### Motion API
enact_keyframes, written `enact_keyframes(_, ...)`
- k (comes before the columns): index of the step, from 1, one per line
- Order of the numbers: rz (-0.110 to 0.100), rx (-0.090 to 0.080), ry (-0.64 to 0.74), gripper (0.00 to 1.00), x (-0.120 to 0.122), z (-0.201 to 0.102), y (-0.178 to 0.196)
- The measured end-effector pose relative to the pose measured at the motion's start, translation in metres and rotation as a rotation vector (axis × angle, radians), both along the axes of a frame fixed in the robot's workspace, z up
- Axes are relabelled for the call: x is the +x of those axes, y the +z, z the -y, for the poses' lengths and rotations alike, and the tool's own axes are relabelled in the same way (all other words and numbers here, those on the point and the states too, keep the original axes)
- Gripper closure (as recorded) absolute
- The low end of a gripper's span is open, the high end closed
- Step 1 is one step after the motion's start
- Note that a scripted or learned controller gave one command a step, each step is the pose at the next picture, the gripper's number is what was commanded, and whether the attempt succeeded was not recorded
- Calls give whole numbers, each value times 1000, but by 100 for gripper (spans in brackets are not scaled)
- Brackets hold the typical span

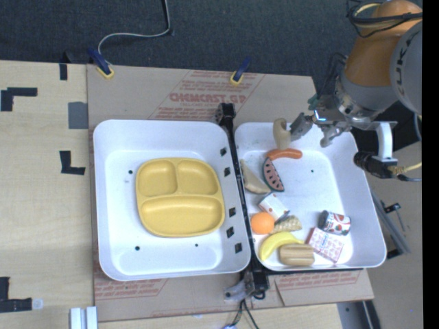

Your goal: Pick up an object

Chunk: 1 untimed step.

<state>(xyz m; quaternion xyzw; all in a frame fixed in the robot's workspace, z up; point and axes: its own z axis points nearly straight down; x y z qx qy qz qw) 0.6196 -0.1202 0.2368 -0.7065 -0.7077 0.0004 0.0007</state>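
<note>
Table (41,184): you see pale wood under a cardboard sheet (206,94); dark carpet (240,12) behind
Gripper (314,128): jaws spread wide, holding nothing, over right bin (363,204)
Hot dog (284,154): just beside jaws

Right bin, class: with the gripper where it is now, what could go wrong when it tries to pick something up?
The gripper hovers over the right bin's far edge, so descending might strike the rim. The orange, banana and bread roll lie crowded together, so closing there could catch two items or nudge them aside.
</note>
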Motion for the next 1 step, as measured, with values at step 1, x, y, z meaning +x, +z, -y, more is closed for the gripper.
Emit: enact_keyframes(1, 5, -2, -1, 0, 4, 38, -150)
